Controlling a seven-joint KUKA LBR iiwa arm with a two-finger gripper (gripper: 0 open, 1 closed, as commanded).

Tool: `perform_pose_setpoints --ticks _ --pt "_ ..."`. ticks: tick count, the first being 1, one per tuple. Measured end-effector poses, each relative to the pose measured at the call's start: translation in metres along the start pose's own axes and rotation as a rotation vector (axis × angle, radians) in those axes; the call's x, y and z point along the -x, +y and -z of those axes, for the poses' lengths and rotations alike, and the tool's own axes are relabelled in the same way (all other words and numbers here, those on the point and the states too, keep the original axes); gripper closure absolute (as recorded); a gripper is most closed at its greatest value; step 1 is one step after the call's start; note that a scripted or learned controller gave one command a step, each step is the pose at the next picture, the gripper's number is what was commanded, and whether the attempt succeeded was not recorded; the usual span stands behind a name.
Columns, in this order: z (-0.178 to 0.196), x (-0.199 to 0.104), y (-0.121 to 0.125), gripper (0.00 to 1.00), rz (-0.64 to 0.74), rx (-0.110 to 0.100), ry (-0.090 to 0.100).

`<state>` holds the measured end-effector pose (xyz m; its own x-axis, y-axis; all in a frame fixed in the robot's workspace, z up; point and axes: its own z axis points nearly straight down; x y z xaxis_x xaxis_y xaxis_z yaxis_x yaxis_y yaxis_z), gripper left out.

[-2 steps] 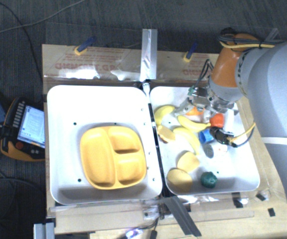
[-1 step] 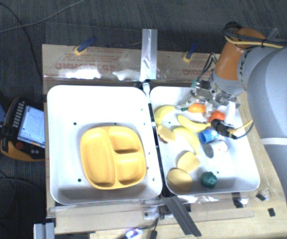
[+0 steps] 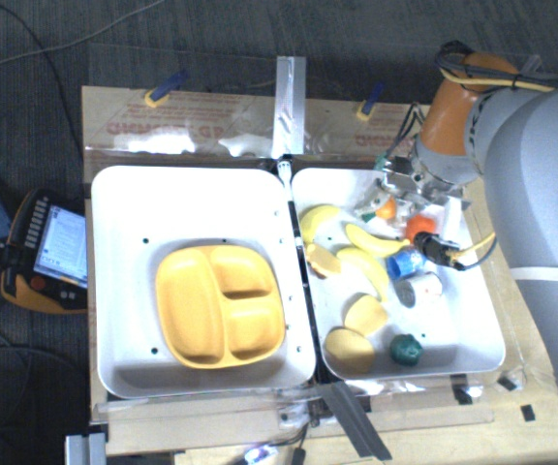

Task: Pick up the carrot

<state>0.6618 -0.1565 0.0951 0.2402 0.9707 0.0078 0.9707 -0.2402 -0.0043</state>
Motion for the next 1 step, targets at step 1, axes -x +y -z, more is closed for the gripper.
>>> perform_pose_setpoints --ticks 1 --pt "0.0868 -0.0819 -0.0134 1.00 0.254 0.001 -0.011"
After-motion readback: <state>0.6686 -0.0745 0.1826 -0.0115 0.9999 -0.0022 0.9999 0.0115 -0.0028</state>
